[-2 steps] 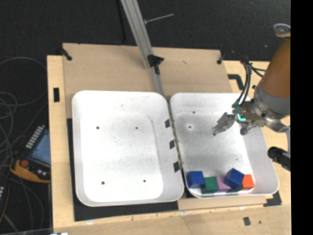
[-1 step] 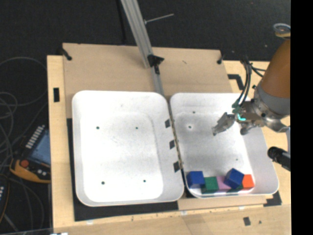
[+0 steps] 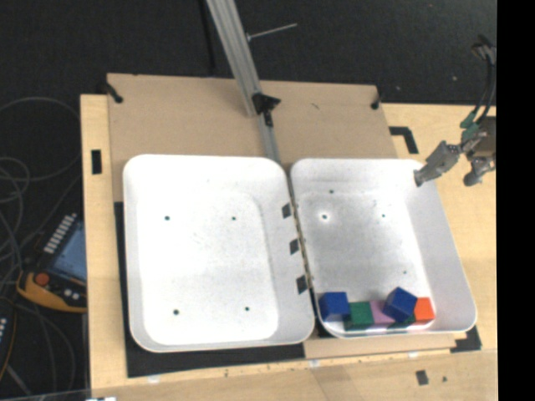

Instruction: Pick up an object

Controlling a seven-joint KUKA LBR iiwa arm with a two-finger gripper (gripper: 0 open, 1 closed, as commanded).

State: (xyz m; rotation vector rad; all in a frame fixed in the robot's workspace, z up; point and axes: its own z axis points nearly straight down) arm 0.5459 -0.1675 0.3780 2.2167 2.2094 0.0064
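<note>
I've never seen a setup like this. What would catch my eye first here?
Probably the small cluster of coloured blocks, blue, green, pink and orange, huddled along the near edge of the right bin. Beside it sits the left bin, a matching shallow white tray. At the right edge, the gripper hangs just past the right bin's far corner, well away from the blocks.

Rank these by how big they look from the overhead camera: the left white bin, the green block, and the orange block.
1. Left white bin, by far the largest.
2. Green block and orange block: both tiny and partly hidden by neighbouring blocks, so I can't rank them against each other.
</note>
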